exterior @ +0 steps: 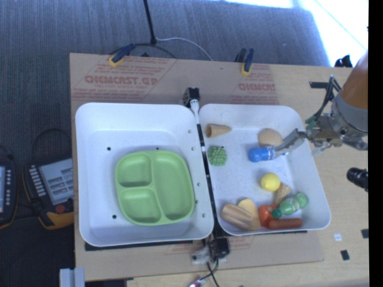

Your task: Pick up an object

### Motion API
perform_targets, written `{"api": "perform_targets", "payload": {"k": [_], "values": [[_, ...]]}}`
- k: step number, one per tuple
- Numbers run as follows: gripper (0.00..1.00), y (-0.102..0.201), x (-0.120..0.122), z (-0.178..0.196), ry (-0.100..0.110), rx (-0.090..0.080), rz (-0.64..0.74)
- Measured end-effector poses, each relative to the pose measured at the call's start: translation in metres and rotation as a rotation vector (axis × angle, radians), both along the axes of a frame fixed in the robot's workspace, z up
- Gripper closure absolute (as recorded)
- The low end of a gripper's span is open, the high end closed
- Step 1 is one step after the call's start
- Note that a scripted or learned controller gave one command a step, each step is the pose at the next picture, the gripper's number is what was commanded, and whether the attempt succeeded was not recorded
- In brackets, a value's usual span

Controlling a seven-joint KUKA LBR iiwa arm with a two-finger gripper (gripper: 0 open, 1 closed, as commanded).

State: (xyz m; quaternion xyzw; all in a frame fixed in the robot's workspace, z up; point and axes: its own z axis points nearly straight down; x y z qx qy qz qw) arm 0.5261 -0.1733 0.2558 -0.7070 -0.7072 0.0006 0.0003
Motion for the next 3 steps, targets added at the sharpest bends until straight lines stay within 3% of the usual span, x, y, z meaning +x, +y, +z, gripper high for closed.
{"api": "perform_targets", "payload": {"k": [1,2,3], "values": [[0.00,0.025,0.047,-0.108,0.003,0.001,0.079],[0.00,0.046,0.042,-0.167,-0.005,-0.003,0.278],[0.00,0.027,0.142,-0.167,0.008,0.003,0.505]]}}
